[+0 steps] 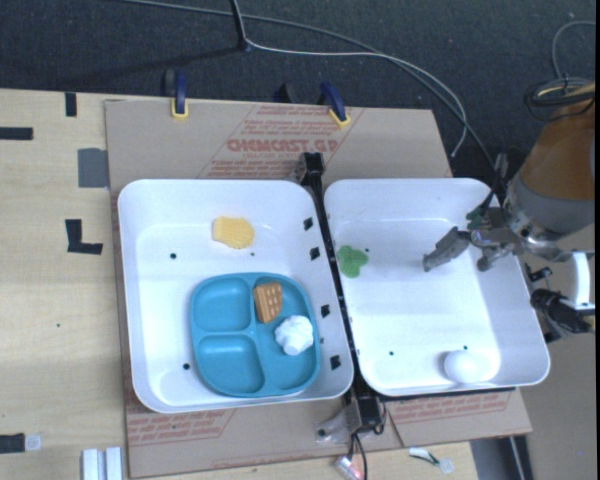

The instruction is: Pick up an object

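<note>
Reaching in from the right, the gripper [458, 249] hangs over the upper right part of the right bin [410, 200], its two grey fingers [441, 252] pointing left and slightly downward in the view. Whether the jaws are released or clenched cannot be told at this angle; nothing is visible between them. Behind the gripper, the arm [560, 168] shows its orange band above the grey wrist at the right edge.

Within the right bin, a small green object [352, 261] lies near the left wall, well apart from the fingertips. A white ball [468, 365] rests near the bin's lower right corner, also well apart from the gripper.

A dark divider [328, 268] separates the right bin from the left bin [140, 268]. The left bin holds a blue compartment tray [220, 360] in its lower half. A tan waffle-like piece [268, 301] sits in the tray's upper right compartment, and a white crumpled object [295, 335] lies just below it, on the tray's right side. A yellow object [233, 232] lies on the bin floor above the tray, apart from it.

Both bins rest on a cardboard sheet [270, 143] held by two blue-and-yellow clamps [179, 95] at its far edge.
</note>
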`<state>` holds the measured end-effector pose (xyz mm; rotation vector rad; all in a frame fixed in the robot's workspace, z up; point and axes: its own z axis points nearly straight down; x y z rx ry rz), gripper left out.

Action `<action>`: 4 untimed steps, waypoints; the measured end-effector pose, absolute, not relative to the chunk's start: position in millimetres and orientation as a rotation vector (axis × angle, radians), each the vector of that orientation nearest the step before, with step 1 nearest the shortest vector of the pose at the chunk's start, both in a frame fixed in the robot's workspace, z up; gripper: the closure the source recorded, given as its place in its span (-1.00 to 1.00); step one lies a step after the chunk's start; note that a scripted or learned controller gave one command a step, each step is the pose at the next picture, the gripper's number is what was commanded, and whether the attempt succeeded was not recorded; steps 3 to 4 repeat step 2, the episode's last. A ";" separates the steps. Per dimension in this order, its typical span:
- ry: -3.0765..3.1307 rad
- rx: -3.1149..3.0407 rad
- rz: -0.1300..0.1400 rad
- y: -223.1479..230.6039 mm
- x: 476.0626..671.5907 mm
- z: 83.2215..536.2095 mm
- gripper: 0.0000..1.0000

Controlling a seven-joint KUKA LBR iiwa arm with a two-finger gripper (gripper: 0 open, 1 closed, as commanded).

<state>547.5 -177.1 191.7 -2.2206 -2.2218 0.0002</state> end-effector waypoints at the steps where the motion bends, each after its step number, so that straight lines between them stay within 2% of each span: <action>1: -2.230 -2.221 -0.007 -144.1 594.5 276.9 -1.00; 2: -2.219 -2.220 0.003 -136.3 548.0 249.2 -1.00; 4: -2.219 -2.220 0.003 -136.3 548.0 249.2 -1.00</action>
